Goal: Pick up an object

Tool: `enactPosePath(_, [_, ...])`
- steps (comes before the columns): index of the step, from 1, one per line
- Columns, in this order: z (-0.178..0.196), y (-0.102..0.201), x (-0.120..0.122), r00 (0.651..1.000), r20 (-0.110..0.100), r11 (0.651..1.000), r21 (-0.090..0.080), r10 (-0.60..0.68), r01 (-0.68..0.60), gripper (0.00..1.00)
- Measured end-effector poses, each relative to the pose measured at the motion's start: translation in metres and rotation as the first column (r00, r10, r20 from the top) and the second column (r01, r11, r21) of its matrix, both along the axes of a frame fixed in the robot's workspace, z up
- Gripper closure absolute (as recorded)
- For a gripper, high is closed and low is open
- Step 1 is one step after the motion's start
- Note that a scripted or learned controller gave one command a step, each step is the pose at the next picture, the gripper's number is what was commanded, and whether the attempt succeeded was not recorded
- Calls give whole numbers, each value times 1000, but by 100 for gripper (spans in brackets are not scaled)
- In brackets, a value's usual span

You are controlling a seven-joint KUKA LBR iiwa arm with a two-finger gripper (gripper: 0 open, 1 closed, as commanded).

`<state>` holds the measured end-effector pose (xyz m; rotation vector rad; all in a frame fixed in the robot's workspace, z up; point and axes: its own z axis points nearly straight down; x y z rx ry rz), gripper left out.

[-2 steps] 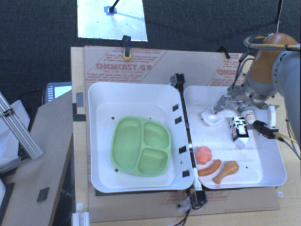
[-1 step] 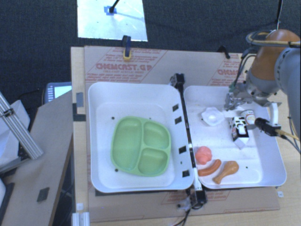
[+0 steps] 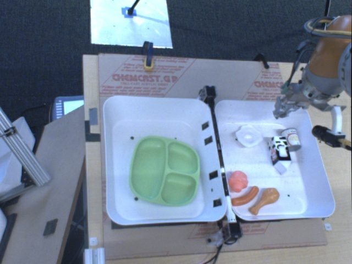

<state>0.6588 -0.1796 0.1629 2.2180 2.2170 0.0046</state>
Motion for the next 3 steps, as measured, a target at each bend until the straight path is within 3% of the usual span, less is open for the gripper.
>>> enactPosePath(2, [97, -6, -6, 1000, 0, 1000, 0, 4, -4, 100])
enactPosePath(3, [86, 42, -1, 1000, -3, 1000, 1, 7, -7, 100])
